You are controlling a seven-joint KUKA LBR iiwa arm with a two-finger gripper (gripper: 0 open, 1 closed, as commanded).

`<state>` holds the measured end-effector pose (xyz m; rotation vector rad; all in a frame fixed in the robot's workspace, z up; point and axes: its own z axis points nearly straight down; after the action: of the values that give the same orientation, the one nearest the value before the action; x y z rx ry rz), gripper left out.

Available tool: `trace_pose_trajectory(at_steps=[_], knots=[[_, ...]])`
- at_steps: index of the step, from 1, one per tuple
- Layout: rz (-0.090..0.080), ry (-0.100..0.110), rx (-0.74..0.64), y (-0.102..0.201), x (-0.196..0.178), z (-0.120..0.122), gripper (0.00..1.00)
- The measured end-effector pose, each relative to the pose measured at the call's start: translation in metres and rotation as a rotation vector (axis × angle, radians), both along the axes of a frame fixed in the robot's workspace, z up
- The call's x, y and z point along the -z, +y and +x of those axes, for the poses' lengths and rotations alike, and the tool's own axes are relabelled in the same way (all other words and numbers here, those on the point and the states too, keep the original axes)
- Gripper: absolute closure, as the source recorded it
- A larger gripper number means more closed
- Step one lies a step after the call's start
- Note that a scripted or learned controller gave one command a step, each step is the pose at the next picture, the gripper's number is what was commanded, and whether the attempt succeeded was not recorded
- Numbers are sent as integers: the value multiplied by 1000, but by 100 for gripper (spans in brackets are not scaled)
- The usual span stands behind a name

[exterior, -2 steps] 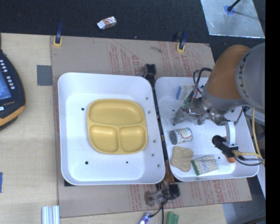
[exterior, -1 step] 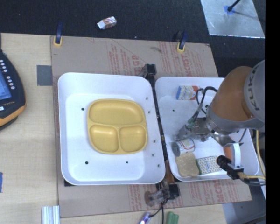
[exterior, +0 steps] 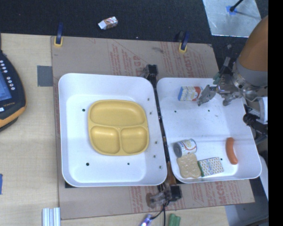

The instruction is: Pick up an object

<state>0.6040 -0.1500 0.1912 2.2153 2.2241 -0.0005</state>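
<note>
While the arm reaches in over the far right corner of the right bin (exterior: 254,173), its gripper (exterior: 212,94) hangs with jaws spread open and nothing between them, just beside a small carton (exterior: 189,93) lying near the bin's far edge. A can (exterior: 185,147), a sponge (exterior: 188,166) and a sausage (exterior: 231,150) lie along the near edge.
</note>
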Motion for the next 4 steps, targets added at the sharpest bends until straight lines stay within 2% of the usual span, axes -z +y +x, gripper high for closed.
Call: trace_pose_trajectory(at_steps=[1, 2, 3, 4], knots=[[2, 6, 1, -34, 49, 51, 0], [3, 1, 0, 22, 6, 53, 0], [2, 2, -4, 21, -4, 53, 100], [2, 2, -5, 21, -4, 53, 0]])
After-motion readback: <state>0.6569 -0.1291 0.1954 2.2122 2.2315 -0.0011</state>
